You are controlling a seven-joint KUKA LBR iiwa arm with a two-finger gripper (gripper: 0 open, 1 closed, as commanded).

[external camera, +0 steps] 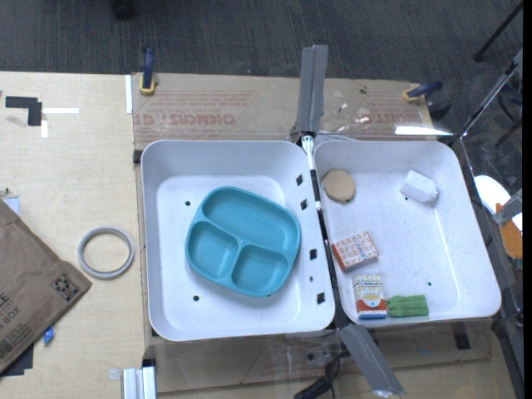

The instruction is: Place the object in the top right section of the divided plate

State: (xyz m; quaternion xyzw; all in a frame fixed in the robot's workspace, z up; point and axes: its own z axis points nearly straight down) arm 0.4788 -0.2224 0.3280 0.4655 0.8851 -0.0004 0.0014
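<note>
Teal divided plastic plate (243, 241) lies flat in the left shallow white bin (158, 223), turned a little askew. Its long compartment runs along the upper side, and two smaller ones sit below it. The task does not say which object goes in, and five candidates lie loose in the right shallow white bin (465, 248):

- a round tan disc (338, 186)
- a white block (419, 187)
- a red-patterned flat packet (355, 250)
- a small red, white and blue carton (369, 296)
- a green lump (406, 307) touching that carton

An orange scrap (509, 223) at the right bin's outer rim is probably part of the arm. Whether the tool is spread or pressed together I cannot tell. No object is seen carried.

If the tool enters from that side, all five objects lie nearer to it than the plate does. The white block and the green lump are closest, while the disc and the packet sit against the dividing wall. The plate is beyond that wall, farther out along the same reach. Its target section is most likely the end of the long compartment that faces the tool.

So the move is probably a pick in the near bin, a lift over the rims where the two bins meet, and a carry straight outward. The packet and the carton lie flat with their long sides roughly across the reach, so they could be awkward to pinch.
</note>
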